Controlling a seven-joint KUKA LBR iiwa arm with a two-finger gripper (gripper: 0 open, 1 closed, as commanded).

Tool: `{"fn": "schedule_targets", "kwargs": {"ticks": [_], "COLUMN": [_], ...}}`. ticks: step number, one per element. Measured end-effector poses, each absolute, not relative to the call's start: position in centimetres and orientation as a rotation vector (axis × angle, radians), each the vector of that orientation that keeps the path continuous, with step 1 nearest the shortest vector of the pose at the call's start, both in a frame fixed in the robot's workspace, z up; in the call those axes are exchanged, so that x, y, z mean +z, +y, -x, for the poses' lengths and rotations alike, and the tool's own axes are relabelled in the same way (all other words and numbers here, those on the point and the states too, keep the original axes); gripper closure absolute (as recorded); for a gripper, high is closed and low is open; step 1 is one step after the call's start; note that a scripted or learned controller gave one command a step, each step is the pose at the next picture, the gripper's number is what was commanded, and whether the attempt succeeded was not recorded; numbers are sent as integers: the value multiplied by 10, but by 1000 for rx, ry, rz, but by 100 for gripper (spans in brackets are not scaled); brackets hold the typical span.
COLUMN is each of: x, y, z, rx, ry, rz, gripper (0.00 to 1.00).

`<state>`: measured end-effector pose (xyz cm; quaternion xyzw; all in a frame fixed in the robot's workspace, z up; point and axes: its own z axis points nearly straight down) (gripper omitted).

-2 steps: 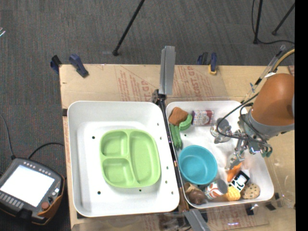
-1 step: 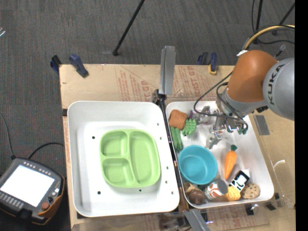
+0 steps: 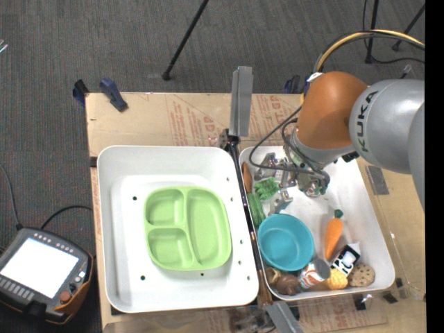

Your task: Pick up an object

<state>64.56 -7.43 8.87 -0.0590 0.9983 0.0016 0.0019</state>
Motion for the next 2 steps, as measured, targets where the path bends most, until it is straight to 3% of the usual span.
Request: {"fn": "schedule_targets", "kwargs": {"ticks": [1, 2], "x": [100, 225], "y": [-74, -26], "z": [-647, -648], "rx": [5, 2], "ry": [3129, 3124], "rz": [189, 7], "gripper": [100, 100]}}
